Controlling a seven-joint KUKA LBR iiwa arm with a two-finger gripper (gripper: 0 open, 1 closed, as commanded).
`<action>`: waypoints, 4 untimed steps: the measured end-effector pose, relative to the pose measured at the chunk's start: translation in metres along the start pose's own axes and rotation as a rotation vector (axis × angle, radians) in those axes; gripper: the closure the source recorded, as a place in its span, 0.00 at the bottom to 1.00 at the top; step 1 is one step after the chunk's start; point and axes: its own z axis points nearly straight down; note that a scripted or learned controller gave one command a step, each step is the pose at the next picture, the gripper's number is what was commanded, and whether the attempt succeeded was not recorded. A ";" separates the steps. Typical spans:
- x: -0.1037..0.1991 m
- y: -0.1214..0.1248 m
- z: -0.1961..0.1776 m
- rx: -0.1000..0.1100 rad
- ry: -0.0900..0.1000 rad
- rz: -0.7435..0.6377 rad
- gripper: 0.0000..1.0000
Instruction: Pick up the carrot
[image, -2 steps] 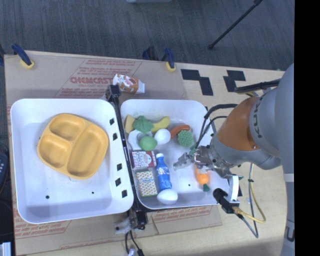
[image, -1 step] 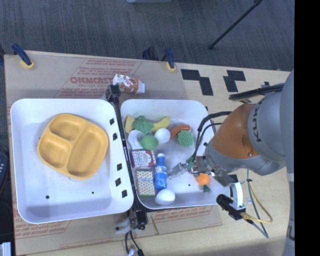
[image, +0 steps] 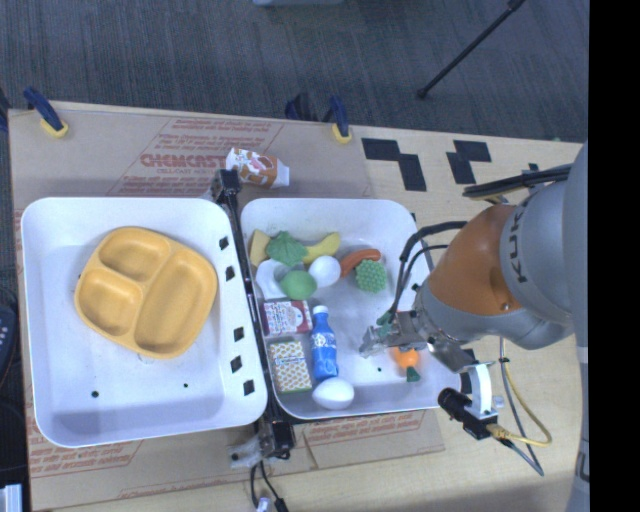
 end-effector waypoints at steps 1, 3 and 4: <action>-0.006 -0.002 -0.116 -0.001 -0.004 0.499 1.00; -0.003 0.028 -0.004 -0.011 0.006 0.578 0.00; -0.004 0.028 0.005 -0.002 0.015 0.327 0.00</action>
